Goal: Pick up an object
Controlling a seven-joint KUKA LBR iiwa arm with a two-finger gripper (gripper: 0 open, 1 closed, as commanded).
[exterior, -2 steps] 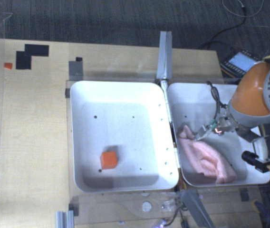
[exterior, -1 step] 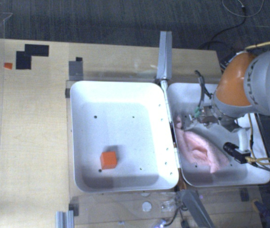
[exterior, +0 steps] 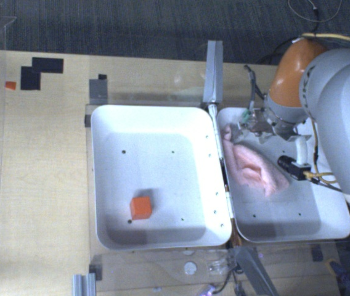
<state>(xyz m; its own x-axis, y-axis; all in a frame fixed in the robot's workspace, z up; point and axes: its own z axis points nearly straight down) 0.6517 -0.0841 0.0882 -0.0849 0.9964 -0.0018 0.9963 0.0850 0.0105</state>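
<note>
While my grey arm with its orange band reaches in from the right, my gripper hangs low over the right white bin, beside a crumpled pink cloth. A small orange block lies in the left white bin.

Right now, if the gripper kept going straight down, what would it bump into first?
Probably the pink cloth in the right bin. The gripper hangs over the cloth's upper end, though from this slanted view I can't tell how high it is, or whether it already touches.
</note>
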